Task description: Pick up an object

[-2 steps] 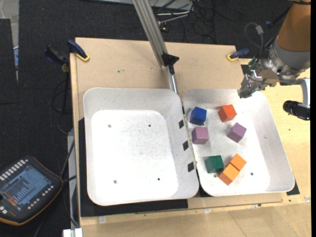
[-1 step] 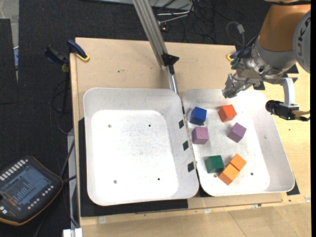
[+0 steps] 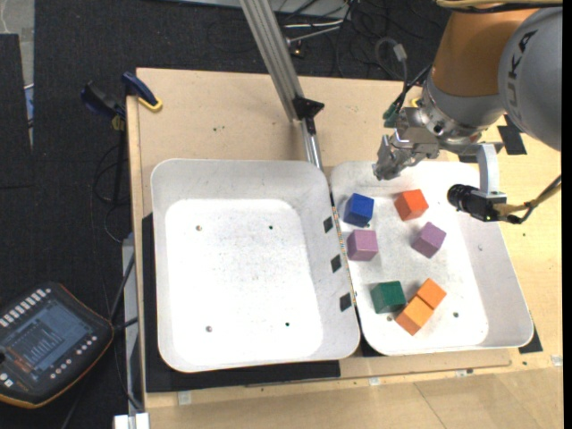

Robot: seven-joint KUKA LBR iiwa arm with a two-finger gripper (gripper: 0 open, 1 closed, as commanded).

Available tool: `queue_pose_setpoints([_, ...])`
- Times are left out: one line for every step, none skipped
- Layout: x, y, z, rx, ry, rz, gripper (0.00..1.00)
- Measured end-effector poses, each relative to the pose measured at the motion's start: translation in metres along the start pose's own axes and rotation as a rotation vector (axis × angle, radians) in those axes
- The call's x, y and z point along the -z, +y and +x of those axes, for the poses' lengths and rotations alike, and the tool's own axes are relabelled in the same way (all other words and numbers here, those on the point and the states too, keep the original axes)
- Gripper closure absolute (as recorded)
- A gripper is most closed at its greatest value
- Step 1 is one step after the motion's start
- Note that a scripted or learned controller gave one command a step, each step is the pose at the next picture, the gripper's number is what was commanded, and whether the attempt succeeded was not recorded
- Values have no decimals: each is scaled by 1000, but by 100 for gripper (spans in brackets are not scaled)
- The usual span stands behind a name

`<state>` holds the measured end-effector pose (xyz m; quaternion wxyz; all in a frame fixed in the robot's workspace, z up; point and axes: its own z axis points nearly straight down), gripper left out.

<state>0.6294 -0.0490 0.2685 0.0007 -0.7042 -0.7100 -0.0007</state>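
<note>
Gripper (image 3: 390, 164), finger spread impossible to tell, hangs above the right bin (image 3: 500, 280) near the blue cube (image 3: 359, 209), whose closeness to the purple cube (image 3: 362, 244) and orange cube (image 3: 410, 204) risks a knock.
</note>
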Motion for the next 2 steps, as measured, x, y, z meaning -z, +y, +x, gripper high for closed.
queue_pose_setpoints([-21, -5, 57, 0, 0, 2, 100])
queue_pose_setpoints([-26, 1, 114, 1, 0, -1, 100])
